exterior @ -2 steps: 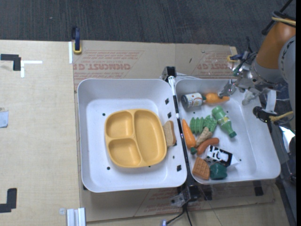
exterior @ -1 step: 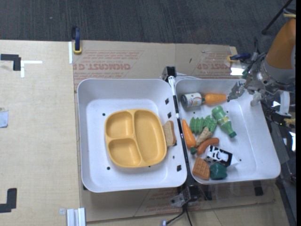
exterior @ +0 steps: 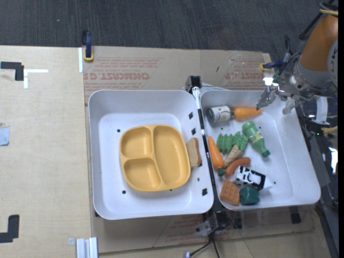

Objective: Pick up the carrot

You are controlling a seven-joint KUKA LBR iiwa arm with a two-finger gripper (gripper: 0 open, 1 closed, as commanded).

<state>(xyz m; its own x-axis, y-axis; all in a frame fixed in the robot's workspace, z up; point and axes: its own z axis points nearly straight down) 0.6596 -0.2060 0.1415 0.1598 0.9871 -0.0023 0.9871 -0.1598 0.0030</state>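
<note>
The gripper (exterior: pixel 267 97) is hovering at upper right, just beside the carrot (exterior: pixel 246 112); its grip I cannot tell.

My arm (exterior: pixel 321 42) shows a rounded orange band over a grey metal wrist. Thin dark cables (exterior: pixel 317 20) loop beside the band. The tool (exterior: pixel 267 97) is small and grey, with slim metal fingers below a cluttered silver-and-black mount that carries a small blue part.

Two white bins (exterior: pixel 107 160) (exterior: pixel 301 165), one yellow plate (exterior: pixel 155 157), two carrots (exterior: pixel 215 153) (exterior: pixel 246 112), one can (exterior: pixel 219 113)
</note>
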